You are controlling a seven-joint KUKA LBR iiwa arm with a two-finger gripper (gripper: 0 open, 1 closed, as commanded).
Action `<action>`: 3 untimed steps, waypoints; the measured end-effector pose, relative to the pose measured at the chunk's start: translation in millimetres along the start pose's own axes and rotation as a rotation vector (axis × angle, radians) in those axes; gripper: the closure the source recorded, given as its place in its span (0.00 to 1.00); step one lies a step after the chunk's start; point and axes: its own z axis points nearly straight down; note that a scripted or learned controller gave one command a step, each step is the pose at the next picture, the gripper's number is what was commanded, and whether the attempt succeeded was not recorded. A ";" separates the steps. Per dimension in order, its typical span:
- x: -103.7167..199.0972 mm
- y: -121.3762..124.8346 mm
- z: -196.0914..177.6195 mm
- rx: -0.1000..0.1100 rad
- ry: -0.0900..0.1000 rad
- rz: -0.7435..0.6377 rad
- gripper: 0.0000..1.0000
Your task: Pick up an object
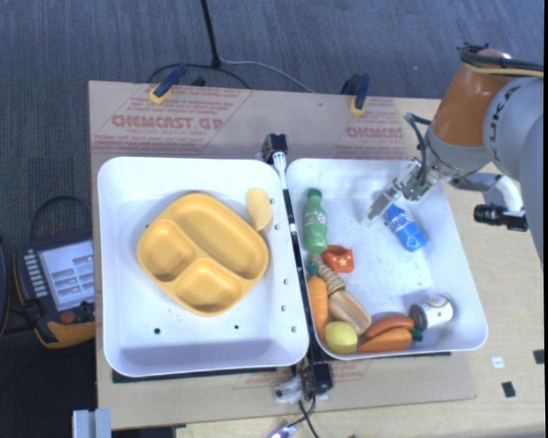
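1. Tool state: the arm's two-finger tool (395, 196) hangs in the upper part of the right-hand shallow white bin (466, 272). Its fingers stand apart with nothing between them; the spread reads as moderate to wide.
2. Target position: a small blue packet with a white label (405, 227) lies flat on the bin floor just beside and below the tool. No contact between the two is visible. This is judged the likeliest object for the pick.
3. Alignment: centre the tool over the blue packet before descending. Turn the fingers across the packet's narrow side, since the long side may exceed the opening.
4. Descent: go down until the fingertips nearly meet the floor. The packet is low, and a high closure would likely slide off its top.
5. Clearance: open floor surrounds the packet. The green plastic bottle (313, 220) and the red toy piece (340, 259) lie well apart to the left, so a collision is unlikely.
6. Lift: close firmly, then rise straight up. The packet may be soft and could slip.
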 end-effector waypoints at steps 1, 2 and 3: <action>-0.1 0.6 -10.0 -0.002 -0.002 0.000 1.00; 76.7 8.9 -97.8 -0.001 0.000 0.038 1.00; 158.4 36.6 -146.3 0.000 0.002 0.015 1.00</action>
